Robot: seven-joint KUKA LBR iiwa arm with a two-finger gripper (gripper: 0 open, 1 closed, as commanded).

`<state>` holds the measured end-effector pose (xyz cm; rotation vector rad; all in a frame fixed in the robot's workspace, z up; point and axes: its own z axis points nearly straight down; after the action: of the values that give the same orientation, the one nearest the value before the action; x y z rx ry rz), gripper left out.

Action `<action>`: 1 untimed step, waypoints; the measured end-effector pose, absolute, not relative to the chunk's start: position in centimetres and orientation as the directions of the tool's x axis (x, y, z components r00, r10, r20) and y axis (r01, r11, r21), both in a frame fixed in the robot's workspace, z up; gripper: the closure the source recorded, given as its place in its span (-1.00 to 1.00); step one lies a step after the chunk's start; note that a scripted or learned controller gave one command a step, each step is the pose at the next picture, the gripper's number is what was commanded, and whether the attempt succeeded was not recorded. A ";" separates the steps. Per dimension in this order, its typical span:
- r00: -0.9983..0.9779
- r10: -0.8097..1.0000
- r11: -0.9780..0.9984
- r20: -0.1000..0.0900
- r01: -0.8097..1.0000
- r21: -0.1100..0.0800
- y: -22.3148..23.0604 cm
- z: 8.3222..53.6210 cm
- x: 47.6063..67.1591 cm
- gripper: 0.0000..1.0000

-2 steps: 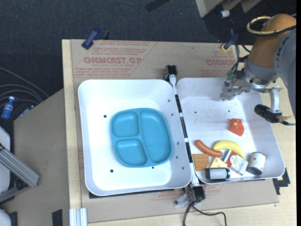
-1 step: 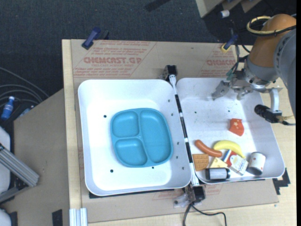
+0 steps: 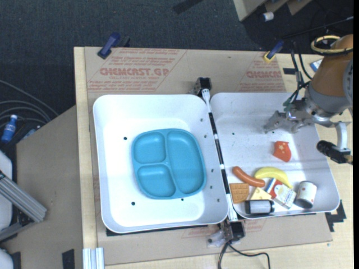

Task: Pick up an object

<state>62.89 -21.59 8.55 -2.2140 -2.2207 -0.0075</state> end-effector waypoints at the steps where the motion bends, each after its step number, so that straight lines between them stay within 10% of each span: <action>1: -0.001 1.000 0.001 0.001 1.000 0.001 -16.6 8.5 66.7 -1.00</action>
<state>66.72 -16.63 8.51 -2.2198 -2.2230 -0.0027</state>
